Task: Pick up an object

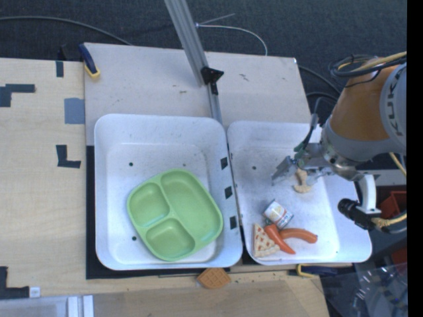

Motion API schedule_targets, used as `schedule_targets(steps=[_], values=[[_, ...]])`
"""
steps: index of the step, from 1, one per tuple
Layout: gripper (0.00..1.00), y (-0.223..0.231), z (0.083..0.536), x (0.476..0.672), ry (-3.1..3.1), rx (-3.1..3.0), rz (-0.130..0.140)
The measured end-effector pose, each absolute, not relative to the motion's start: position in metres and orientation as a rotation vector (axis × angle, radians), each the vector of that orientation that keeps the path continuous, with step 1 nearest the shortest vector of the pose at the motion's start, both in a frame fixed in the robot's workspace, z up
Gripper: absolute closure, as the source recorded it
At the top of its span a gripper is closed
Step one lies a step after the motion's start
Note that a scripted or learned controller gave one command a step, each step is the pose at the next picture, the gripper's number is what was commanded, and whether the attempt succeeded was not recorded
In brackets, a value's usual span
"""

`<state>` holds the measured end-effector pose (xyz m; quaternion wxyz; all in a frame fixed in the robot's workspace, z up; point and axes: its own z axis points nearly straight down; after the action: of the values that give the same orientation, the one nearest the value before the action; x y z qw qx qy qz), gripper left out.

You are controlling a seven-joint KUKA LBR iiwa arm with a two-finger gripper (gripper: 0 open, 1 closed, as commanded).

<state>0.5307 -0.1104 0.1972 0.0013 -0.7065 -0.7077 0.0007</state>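
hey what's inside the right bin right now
The right bin holds a small tan piece just below the gripper, a little jar, an orange carrot-like item and a pizza slice. The arm covers the bin's upper right corner.

Pale wooden bench [39,197] over dark carpeted floor [277,5], evenly lit.

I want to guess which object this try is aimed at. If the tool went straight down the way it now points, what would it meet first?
Most likely the small tan piece, which lies right under the tool in the right bin. Depth is hard to judge from this slanted view, so it could meet the bin floor just beside it.
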Motion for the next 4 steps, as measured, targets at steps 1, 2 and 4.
schedule_targets(steps=[1,2,4], values=[[0.0,-0.11,0.197,0.531,-2.221,-2.218,0.002],[0.0,-0.114,0.152,0.526,-2.218,-2.217,0.007],[0.0,-0.11,0.091,0.518,-2.221,-2.221,0.0]])
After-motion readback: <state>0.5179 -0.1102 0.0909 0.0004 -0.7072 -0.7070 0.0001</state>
